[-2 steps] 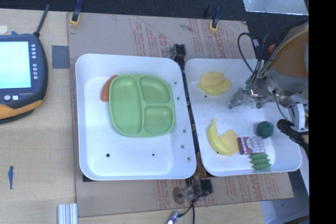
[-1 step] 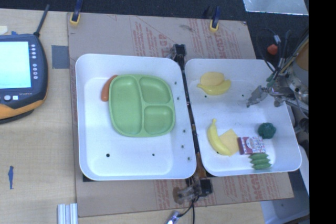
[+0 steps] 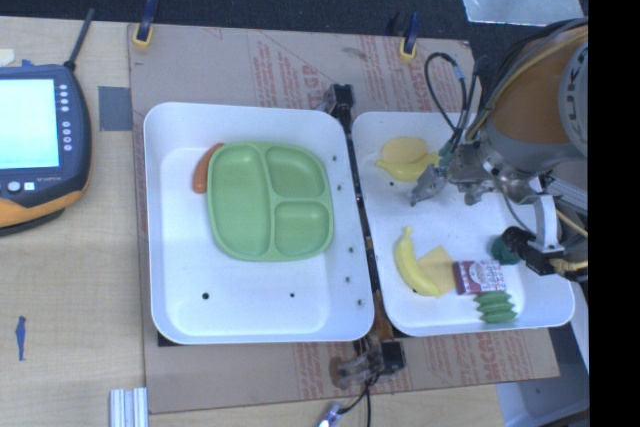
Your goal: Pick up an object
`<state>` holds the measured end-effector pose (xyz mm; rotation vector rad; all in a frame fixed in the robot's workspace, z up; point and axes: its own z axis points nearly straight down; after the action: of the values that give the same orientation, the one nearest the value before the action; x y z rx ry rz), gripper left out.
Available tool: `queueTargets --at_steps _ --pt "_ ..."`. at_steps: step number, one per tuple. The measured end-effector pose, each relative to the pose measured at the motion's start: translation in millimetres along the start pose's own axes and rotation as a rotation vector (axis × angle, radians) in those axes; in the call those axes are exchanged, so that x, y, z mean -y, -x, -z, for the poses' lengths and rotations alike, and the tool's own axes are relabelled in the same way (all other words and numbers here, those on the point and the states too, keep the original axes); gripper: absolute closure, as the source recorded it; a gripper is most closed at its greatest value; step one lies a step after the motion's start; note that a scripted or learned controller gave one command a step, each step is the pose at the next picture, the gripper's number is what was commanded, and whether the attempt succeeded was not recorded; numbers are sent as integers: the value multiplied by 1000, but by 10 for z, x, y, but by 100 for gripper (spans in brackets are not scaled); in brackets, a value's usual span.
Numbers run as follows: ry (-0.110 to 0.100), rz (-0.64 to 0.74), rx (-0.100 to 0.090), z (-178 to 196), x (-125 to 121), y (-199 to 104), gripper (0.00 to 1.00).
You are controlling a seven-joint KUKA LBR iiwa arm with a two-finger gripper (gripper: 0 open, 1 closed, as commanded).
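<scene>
The hand (image 3: 447,183) hangs over the right bin (image 3: 560,315), close beside the lemon (image 3: 403,157), fingers spread and holding nothing. A banana (image 3: 410,263) lies below it.

Bright, even overhead light, soft shadows, mild glare on white bins (image 3: 160,215), slightly soft focus.

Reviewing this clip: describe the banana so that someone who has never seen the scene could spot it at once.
Find the right-hand shallow white bin, the one the arm reaches over. Near its front left lies the curved yellow banana, touching a pale yellow wedge on its right. Its long, bent shape sets it apart from the rounder yellow lemon-like piece farther back.
</scene>
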<state>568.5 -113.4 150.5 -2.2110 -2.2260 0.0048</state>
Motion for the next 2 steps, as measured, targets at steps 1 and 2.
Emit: queueTargets --at_steps 1,2 --pt "5 -2 2 963 -875 308 0" --pt "1 -1 1 412 -811 -273 0"
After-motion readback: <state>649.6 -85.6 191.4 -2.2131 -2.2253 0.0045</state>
